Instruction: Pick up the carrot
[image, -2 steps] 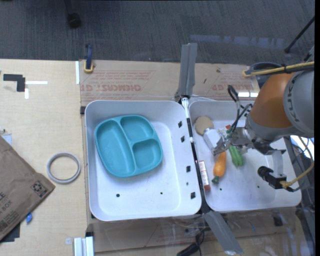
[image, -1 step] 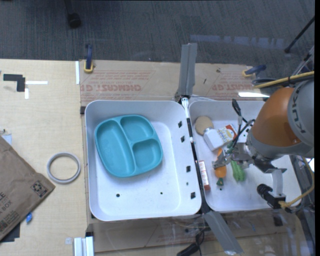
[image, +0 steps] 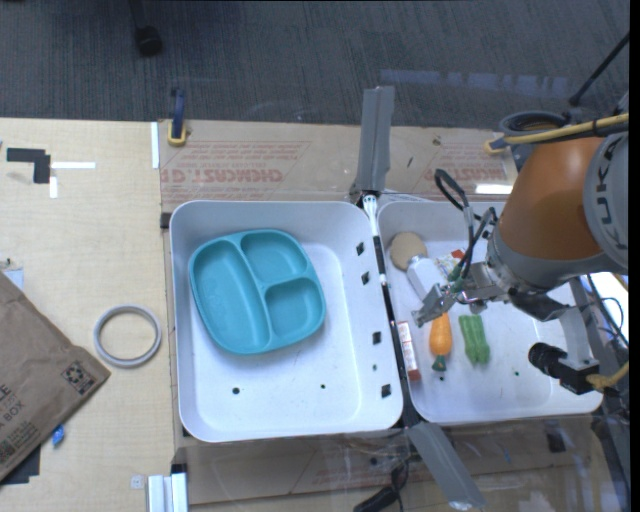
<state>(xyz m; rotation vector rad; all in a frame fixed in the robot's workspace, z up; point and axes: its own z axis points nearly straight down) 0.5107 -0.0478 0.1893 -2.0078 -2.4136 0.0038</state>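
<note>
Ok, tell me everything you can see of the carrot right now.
The carrot is a small, stubby orange piece, smooth like plastic, with a dark end toward the bin's near edge. It lies flat on the floor of the right bin, roughly lengthwise toward the camera, beside a green vegetable on its right. The tool hangs just above its far end; contact is unclear.

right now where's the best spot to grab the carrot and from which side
Probably the carrot's orange middle, coming straight down from above. It lies flat on the floor of the right bin, long axis running near to far, so fingers should close across its narrow width. The green vegetable lies close on one side, so stay centred.
</note>
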